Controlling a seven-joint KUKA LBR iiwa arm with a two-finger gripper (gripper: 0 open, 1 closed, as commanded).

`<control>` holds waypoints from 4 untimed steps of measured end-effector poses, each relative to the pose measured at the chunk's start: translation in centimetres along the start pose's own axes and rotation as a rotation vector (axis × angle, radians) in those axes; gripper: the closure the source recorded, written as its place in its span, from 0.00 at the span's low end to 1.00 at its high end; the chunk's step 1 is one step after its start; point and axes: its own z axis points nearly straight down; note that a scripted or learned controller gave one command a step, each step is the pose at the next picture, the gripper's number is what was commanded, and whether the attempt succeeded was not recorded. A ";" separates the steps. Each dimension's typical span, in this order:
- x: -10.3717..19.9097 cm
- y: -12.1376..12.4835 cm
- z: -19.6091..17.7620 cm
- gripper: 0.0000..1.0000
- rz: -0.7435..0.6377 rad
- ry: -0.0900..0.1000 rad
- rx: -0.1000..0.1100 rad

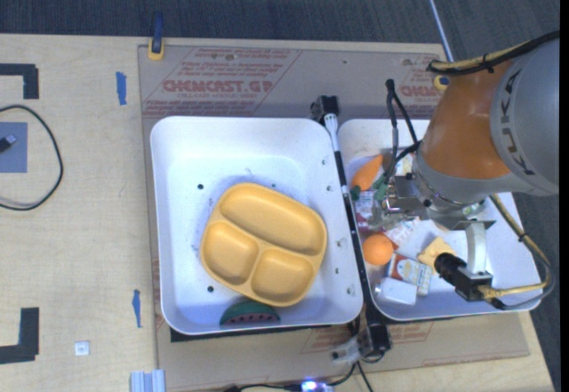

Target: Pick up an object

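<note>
Crowded beside the orange ball [378, 250] — gripper [384, 200] just above, hemmed by the bin wall [348, 204]; grip impossible to tell.

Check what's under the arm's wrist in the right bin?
Around the grey and orange arm the shallow white right bin shows an orange ball, an orange-and-green carrot-like toy, a yellow wedge and a small carton. Whatever lies directly beneath the wrist is covered.

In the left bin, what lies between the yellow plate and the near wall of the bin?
In the camera view, a watermelon slice toy lies between the yellow plate and the near wall of the left bin, partly tucked under the plate's edge.
</note>
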 end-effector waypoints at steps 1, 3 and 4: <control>0.0 0.0 0.0 0.00 0.000 0.000 0.000; 0.0 0.0 0.0 0.00 0.000 0.000 0.000; -9.4 -0.2 5.0 0.00 0.002 -0.001 0.003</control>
